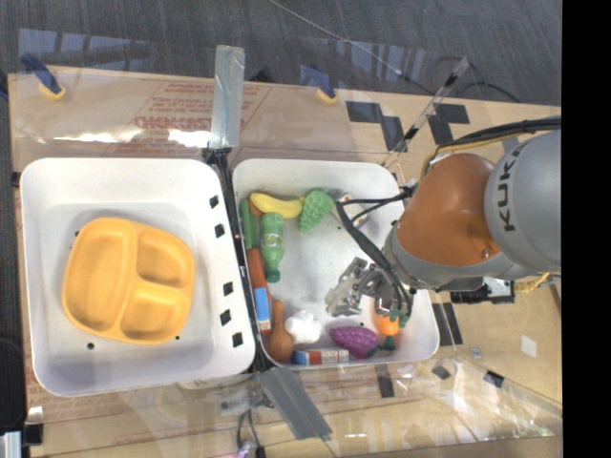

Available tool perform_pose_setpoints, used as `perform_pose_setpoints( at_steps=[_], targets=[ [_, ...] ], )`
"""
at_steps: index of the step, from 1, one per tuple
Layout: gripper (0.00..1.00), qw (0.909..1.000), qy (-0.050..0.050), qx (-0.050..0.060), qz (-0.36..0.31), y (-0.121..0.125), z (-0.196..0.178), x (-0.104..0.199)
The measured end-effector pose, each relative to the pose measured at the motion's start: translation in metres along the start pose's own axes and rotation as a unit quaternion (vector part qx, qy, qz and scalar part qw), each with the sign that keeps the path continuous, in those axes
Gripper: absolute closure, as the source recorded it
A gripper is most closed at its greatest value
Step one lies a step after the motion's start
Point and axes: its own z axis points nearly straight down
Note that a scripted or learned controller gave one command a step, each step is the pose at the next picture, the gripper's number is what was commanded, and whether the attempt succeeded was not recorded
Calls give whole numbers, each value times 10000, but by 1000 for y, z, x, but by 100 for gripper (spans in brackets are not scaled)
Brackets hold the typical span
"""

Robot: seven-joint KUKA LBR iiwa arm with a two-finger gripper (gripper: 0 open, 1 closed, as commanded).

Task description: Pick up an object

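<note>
The right white bin (315,173) holds several toy items: a yellow banana (274,203), a green bottle (272,244), a light-green bumpy piece (316,209), a purple grape bunch (354,339), a white lump (304,327), a brown piece (280,344) and an orange piece (387,326). My gripper (363,291) hangs low over the bin's right half, just above the grapes and beside the orange piece. Nothing shows between its metal fingers. The orange wrist band (449,222) covers the bin's right wall.
The left white bin (43,189) carries a yellow divided tray (129,280). Along the right bin's left wall lie a slim green stick, an orange stick and a blue-and-white marker (261,305). A red-and-blue tube (320,356) lies at the front wall. Black cables trail from the wrist.
</note>
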Motion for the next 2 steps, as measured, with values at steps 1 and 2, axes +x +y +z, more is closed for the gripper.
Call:
perform_pose_setpoints(
  at_steps=[1, 2],
  targets=[
    [100, 9978, -37, -7, 655, 38, -102, -98],
    [0, 9978, -1, 2, 657, 37, -98, -96]
  ],
)
